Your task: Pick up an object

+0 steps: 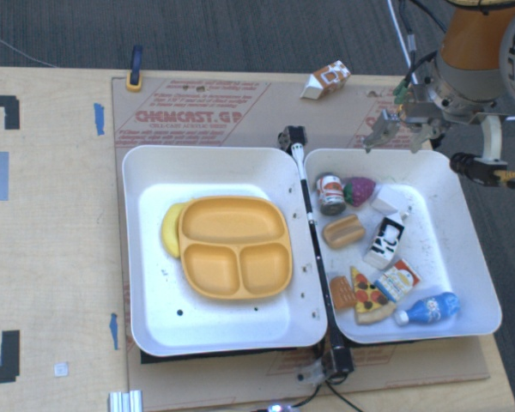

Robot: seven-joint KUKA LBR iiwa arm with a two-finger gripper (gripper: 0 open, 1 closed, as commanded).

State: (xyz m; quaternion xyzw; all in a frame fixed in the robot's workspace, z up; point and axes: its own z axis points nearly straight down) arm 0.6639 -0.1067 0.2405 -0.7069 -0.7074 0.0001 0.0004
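Nothing is picked yet: the pincer hovers above the far rim of the right shallow white bin, whether released or clenched I cannot tell, while the small red-labelled tin can, purple toy fruit and blue plastic bottle lie inside.

Cardboard-topped bench, two white bins side by side, small carton (tipped over) behind them
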